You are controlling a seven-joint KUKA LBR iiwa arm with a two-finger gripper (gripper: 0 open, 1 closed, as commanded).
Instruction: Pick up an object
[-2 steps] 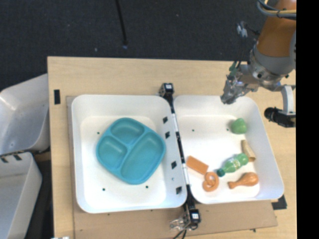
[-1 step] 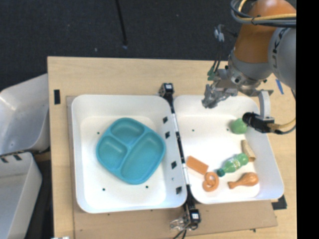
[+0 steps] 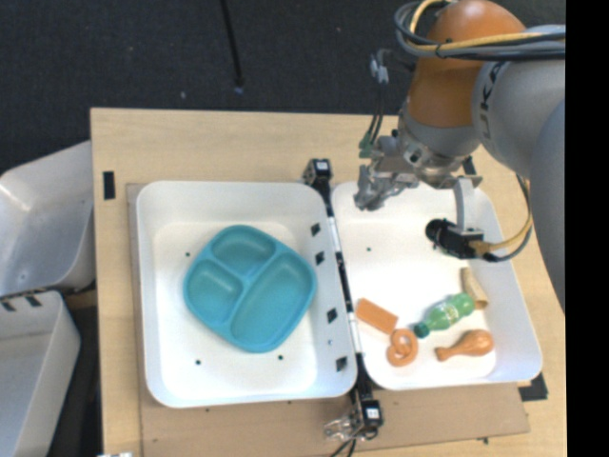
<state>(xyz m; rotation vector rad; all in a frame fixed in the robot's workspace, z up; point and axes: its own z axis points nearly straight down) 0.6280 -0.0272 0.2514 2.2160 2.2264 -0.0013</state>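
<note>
Plastics, pale wood and metal over dark matt ground.

The worktop (image 3: 114, 131) looks like pale, matt wood-grain board. Both bins, the left bin (image 3: 152, 350) and the right bin (image 3: 400, 246), seem smooth white plastic with a soft sheen. The teal divided tray (image 3: 249, 287) reads as smooth, slightly glossy plastic. The green bottle (image 3: 445, 313) looks shiny and partly translucent; the orange block (image 3: 376, 315), the orange pretzel-shaped piece (image 3: 402, 347) and the orange drumstick-shaped toy (image 3: 464, 346) appear smooth, likely plastic. The arm's orange band (image 3: 457, 60) is glossy, its grey shell (image 3: 528, 112) satin. The pincer (image 3: 373, 196) looks like dull grey metal.
</note>
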